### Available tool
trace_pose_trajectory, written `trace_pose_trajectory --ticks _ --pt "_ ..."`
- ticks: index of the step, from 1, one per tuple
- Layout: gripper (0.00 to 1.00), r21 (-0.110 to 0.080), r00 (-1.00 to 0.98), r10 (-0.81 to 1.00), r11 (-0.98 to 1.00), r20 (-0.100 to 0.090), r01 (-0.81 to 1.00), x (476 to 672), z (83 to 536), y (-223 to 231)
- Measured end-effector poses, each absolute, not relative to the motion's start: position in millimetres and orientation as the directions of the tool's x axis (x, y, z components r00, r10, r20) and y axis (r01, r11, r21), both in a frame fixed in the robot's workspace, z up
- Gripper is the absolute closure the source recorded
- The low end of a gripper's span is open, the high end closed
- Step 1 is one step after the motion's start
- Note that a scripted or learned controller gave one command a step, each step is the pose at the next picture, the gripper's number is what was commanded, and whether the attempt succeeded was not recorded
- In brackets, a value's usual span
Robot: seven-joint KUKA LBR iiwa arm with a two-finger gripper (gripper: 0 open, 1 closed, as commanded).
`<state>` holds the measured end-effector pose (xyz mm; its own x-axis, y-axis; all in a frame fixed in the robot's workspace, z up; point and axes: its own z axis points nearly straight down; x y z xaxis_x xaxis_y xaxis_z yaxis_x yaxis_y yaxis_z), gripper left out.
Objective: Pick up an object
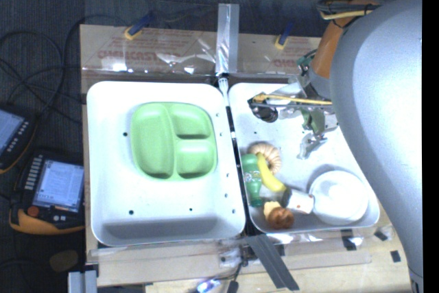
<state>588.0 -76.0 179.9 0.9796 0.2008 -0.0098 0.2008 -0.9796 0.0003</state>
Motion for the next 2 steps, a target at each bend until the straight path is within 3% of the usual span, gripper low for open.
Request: trace_pose_trajectory --ticks 1,2 --pt "0.00 -0.002 0.978 0.206 -0.979 -0.009 0.206 600.3 179.6 -47.5" --pt "0.00 -0.002 0.979 0.206 -0.979 -0.009 0.206 600.2 179.6 -47.5"
